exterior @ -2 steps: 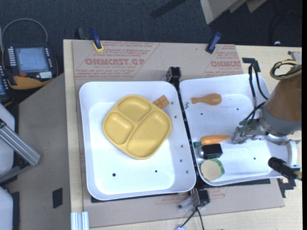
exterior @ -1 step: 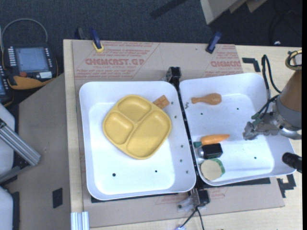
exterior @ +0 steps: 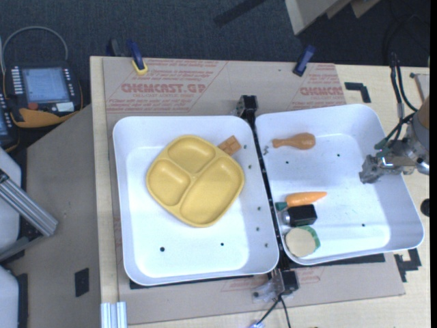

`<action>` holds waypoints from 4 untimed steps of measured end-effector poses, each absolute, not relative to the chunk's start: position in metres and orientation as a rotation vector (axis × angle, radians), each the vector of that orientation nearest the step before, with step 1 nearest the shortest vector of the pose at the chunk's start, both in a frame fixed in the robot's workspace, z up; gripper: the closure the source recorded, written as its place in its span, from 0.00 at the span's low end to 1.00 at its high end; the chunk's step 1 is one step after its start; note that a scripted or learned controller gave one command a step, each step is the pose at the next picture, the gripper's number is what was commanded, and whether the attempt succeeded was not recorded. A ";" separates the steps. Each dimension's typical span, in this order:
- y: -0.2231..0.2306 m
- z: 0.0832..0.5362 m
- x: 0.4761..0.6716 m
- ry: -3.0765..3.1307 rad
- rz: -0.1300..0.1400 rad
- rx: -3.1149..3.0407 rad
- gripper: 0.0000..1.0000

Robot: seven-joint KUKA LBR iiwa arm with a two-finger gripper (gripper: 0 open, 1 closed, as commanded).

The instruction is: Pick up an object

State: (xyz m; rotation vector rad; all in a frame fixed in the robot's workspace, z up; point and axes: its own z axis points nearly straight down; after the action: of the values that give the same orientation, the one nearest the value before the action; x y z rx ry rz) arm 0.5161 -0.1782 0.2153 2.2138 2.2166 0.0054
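Lying against the left wall of the right bin, an orange carrot is seen just above a black block and a round cream lid with a green rim. A tan drumstick rests near the bin's far side. The gripper hangs over the right edge of that bin, well apart from these things; whether its fingers are open cannot be told. A yellow divided plate sits in the left bin. "CHEMCAST GP" is printed on the brown board.
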 end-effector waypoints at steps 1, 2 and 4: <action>-0.179 0.248 0.518 2.218 0.004 2.215 1.00; -0.127 0.253 0.527 2.226 0.005 2.212 1.00; -0.027 0.243 0.560 2.228 0.002 2.216 1.00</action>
State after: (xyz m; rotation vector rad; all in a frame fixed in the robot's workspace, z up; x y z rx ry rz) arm 0.5604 -0.0270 0.2429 2.2159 2.2280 0.0018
